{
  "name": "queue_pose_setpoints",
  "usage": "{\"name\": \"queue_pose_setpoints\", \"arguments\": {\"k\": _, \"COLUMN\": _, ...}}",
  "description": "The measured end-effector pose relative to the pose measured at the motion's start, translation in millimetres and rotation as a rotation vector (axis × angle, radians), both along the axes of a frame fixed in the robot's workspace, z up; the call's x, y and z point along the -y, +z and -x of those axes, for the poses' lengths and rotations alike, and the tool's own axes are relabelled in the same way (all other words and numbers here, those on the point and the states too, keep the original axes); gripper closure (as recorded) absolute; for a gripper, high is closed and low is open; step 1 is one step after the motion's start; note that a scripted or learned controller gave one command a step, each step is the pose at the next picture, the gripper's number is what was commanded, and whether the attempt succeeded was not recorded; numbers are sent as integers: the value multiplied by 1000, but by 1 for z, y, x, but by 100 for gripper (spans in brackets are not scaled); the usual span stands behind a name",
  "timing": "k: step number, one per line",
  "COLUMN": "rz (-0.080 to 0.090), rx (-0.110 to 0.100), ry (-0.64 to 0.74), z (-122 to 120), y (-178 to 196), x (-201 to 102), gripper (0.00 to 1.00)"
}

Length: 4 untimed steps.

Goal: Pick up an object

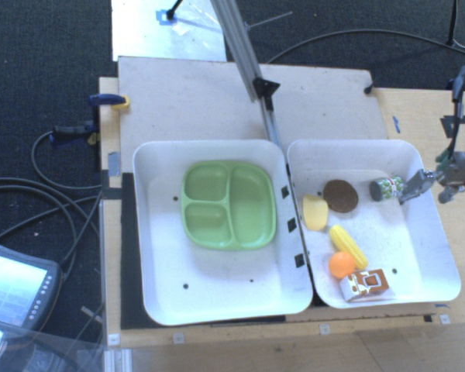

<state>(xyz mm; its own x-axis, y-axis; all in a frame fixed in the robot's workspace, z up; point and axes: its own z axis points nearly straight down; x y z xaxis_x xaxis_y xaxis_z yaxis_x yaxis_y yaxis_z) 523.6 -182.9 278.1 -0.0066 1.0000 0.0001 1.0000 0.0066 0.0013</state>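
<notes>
Seen from above, the gripper (pixel 420 183) reaches in over the right rim of the right bin (pixel 438 242); whether its fingers are released or clenched cannot be told. Just beside its tip lies a small green-labelled can (pixel 386 187), its writing too small to read. Near it sit a brown disc (pixel 341 195), a pale yellow block (pixel 315 212), a corn cob (pixel 347 242), an orange ball (pixel 341 265) and a brown-and-white carton (pixel 365 284), print illegible. The left bin (pixel 159 277) holds a green divided tray (pixel 229 205).
</notes>
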Motion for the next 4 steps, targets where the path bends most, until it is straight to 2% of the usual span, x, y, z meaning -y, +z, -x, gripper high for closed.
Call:
{"name": "queue_pose_setpoints", "arguments": {"k": 1, "rz": 0, "rx": 1, "ry": -2, "z": 0, "y": 0, "x": 0, "gripper": 0}}
{"name": "queue_pose_setpoints", "arguments": {"k": 4, "rz": -2, "rx": -7, "ry": -6, "z": 1, "y": -186, "x": -3, "gripper": 0}}
